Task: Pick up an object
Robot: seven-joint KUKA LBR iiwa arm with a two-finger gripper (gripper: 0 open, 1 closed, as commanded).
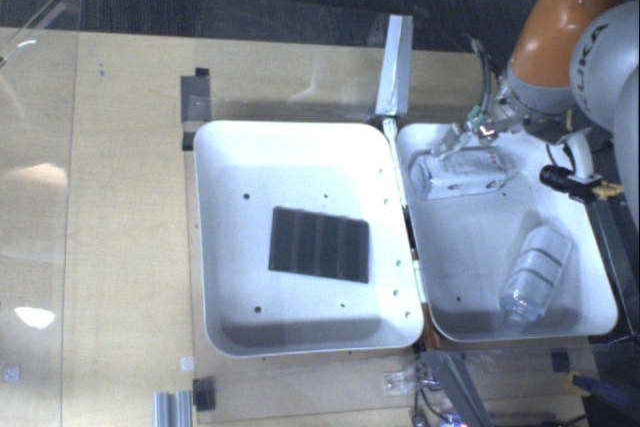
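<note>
On the pale wooden tabletop (100, 245) two shallow white bins sit side by side, their inner rims touching. Left of centre, the left bin (230, 165) carries a dark ribbed rectangular pad (319, 244) lying flat near its middle, turned slightly out of line with the bin's walls. A clear upright divider post (394, 65) stands just behind the seam between the bins. Further right, the right bin (590, 315) holds two things well apart: a crumpled clear plastic package (460, 173) at its far left corner, and a clear plastic bottle (533, 273) lying on its side toward the near right, cap end pointing at the bin's front wall. Above the package hangs the gripper (482, 127), a small red light glowing on it; whether it is spread or pressed together cannot be told, and nothing shows as lifted. At far right the grey arm (605, 55) with its orange band (550, 30) leans in over the bin's back corner.
</note>
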